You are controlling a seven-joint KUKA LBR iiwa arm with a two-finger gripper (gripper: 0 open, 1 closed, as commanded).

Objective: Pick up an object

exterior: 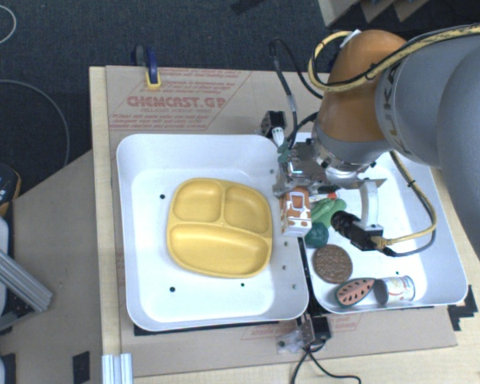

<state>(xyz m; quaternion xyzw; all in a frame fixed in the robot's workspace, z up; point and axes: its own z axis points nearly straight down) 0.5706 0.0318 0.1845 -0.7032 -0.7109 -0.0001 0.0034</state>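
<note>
My gripper [297, 189] hangs below the orange wrist band over the rim between the two bins. A small orange and white box [296, 213] sits between its fingers and covers part of that rim; the gripper is shut on it. Just right of the box, in the right bin [440, 262], lie a green object [330, 211] and a teal ball [317, 235]. Nearer the front are a brown round disc [332, 262], an orange-brown oval piece [353, 292] and a small white bottle [396, 288].
A yellow divided plate [220, 226] lies in the middle of the left bin [144, 174]. A black cable with a yellow hose [400, 238] loops over the right bin. The arm's grey body covers the right bin's far side.
</note>
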